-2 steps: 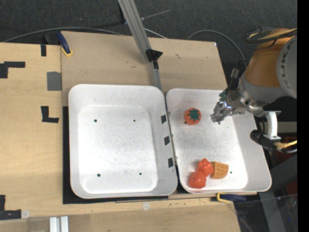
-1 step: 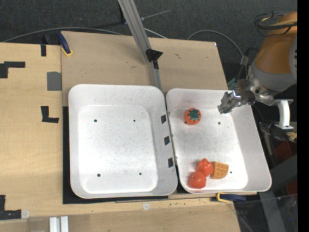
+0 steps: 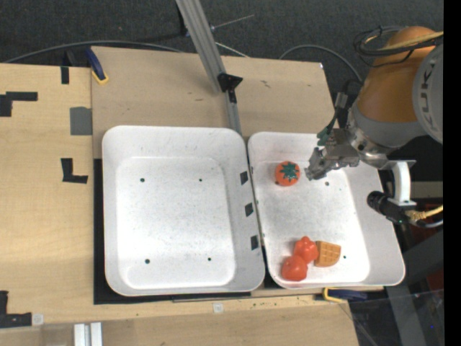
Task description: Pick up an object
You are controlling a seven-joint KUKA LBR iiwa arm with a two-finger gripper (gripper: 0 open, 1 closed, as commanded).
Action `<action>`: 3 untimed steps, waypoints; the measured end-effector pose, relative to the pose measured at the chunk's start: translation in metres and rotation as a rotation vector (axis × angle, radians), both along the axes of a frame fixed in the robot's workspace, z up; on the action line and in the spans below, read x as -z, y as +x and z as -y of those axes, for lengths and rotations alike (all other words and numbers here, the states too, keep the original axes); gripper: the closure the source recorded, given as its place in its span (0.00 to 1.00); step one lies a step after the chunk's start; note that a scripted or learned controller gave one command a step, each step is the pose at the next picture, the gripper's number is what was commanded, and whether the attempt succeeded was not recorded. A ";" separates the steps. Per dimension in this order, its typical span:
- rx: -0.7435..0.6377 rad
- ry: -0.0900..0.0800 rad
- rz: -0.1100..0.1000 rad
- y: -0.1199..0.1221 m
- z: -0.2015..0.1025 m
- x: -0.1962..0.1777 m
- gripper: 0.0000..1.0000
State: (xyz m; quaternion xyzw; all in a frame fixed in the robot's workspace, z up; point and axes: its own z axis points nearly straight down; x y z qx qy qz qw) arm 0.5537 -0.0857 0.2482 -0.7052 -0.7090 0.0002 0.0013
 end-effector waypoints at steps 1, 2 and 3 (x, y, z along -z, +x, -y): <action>-0.001 0.001 0.000 -0.010 -0.050 -0.005 1.00; -0.002 0.000 -0.001 -0.025 -0.102 -0.006 1.00; -0.002 0.000 -0.002 -0.032 -0.162 0.010 1.00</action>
